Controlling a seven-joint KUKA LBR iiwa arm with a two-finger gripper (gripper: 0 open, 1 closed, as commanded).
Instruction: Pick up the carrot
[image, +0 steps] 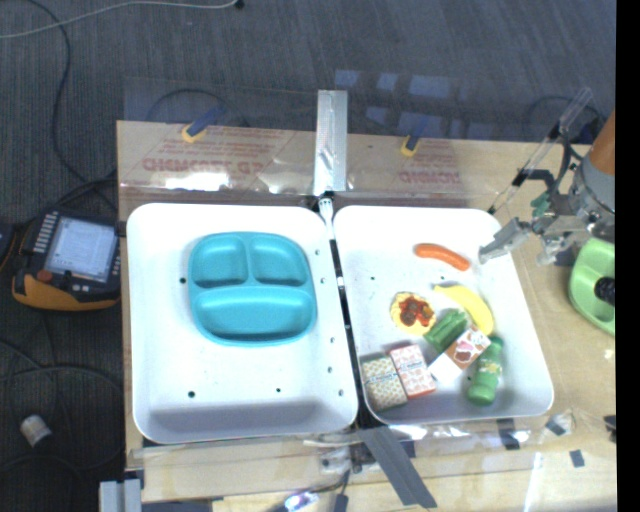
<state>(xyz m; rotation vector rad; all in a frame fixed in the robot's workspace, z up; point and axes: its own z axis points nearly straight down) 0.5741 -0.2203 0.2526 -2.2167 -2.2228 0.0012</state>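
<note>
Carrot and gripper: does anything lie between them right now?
No. In the camera view, just bare white bin floor separates the carrot from the gripper; the banana lies below that stretch.

Carrot (442, 256) lies behind banana (470, 305) in right bin (520, 300).

Carrot (442, 256) lies in right bin (520, 300), claw (497, 247) just beside

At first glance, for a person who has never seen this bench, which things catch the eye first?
The big turquoise divided plate stands out, alone in the left bin. Next comes the bright cluster of toy food in the right bin, with the orange carrot lying apart at the top, above the banana. The gripper hovers at that bin's right rim, near the carrot.
</note>
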